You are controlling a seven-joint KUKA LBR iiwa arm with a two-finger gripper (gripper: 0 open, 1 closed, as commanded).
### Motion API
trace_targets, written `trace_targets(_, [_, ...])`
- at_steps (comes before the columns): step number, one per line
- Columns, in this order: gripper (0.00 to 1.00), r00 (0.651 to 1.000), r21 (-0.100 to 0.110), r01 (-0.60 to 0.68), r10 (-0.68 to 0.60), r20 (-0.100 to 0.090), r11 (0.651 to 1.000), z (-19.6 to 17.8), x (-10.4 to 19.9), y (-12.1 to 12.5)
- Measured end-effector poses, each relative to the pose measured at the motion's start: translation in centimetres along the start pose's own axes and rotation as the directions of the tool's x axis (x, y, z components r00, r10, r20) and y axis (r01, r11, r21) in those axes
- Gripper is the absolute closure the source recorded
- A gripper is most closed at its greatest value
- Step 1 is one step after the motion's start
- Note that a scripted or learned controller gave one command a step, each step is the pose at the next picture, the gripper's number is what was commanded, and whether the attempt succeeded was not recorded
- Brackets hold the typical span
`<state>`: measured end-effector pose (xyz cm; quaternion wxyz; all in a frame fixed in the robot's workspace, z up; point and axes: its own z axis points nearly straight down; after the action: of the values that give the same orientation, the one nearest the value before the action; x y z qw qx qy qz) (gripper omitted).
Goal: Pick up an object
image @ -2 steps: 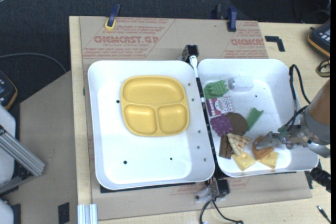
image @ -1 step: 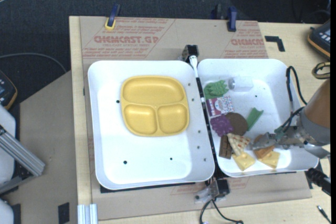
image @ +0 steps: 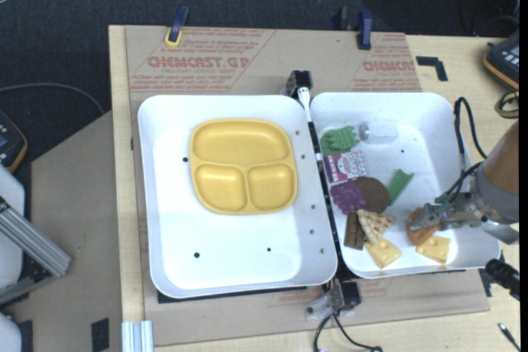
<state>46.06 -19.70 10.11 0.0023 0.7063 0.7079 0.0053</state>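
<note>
The right bin (image: pixel 429 113) holds several toy foods: a green leafy piece (image: pixel 337 140), a clear bottle (image: pixel 377 130), a maroon packet (image: pixel 346 166), purple grapes (image: pixel 349 195), a brown disc (image: pixel 377 192), a green strip (image: pixel 399 183), a dark bar (image: pixel 354 232), a pizza slice (image: pixel 375 222) and two yellow cheese wedges (image: pixel 384 253) (image: pixel 438 248). My gripper (image: pixel 424 218) is low in the bin's near right corner, just above the right cheese wedge and an orange piece (image: pixel 421 235). It is too blurred to tell whether anything sits between its tips.
The left bin (image: pixel 165 202) holds a yellow divided plate (image: pixel 244 165) at its far middle. A black cable (image: pixel 460 136) runs along the right bin's right wall. Clamps (image: pixel 174 29) (image: pixel 364 29) stand on the board's far edge.
</note>
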Motion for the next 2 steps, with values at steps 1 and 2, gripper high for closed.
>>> trace_targets(1, [1.00,1.000,0.005,-0.001,0.001,0.008,1.000,-4.3,0.1,0.0])
trace_targets(2, [1.00,1.000,0.005,-0.002,0.002,0.008,1.000,-8.7,-0.2,-0.4])
